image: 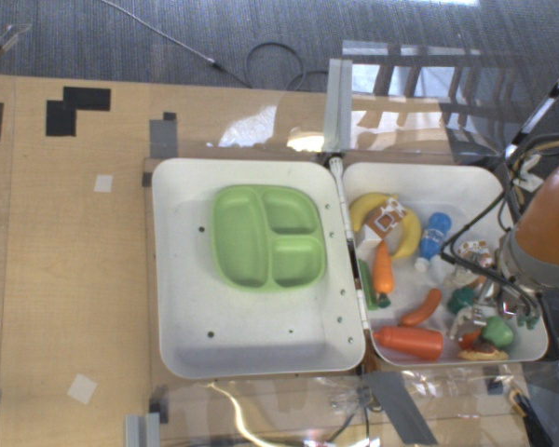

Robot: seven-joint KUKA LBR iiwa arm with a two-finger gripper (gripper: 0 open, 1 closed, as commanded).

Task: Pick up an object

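The right bin [466,180] holds several toy foods: a yellow banana [371,210] with a small brown and white box [389,220] on it, a carrot [382,270], a blue bottle [435,234], a thin orange sausage [421,308], a thick red piece [412,342], a dark green piece [463,298] and a green ball [499,331]. My gripper [484,310] is low over the bin's right front corner, among the dark green piece, the green ball and small items there. Cables and the wrist hide what lies under it.
The left bin [182,333] carries a green divided plate [267,237]. A metal post [337,101] stands behind the wall between the bins. The arm's orange band [550,217] hangs over the right bin's right rim. A green stick [364,284] lies along the divider.
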